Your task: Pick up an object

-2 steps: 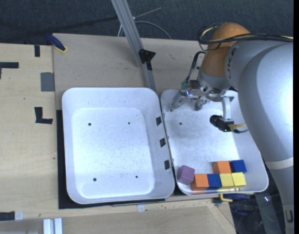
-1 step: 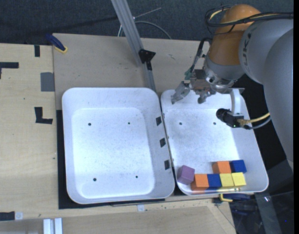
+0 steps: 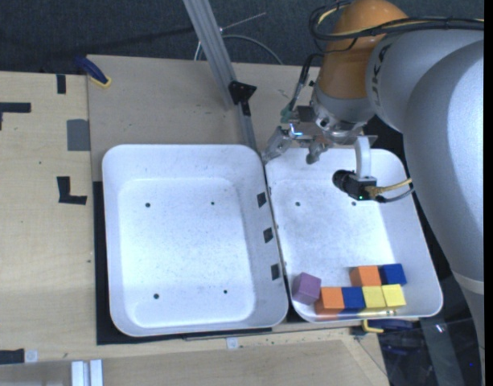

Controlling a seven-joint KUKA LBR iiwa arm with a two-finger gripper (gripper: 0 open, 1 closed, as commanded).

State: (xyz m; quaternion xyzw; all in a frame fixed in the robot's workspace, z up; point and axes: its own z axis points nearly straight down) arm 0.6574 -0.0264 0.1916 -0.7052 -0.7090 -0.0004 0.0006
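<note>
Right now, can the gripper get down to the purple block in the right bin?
Probably yes. The purple block lies apart from the other blocks near the right bin's front-left corner, nothing on top of it. The gripper hovers over the far end; the bin wall beside it may crowd one finger.

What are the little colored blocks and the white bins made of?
The blocks look like painted wood or foam: flat, matte color and sharp square edges; hard to say which. The right bin and left bin look like smooth white plastic, with rounded molded rims and slight sheen.

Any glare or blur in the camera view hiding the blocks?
Camera view: soft glare whitens the left shallow white plastic bin floor; the small coloured cubes stay sharp and readable; the big grey arm at right looks slightly soft, close to the lens.
</note>
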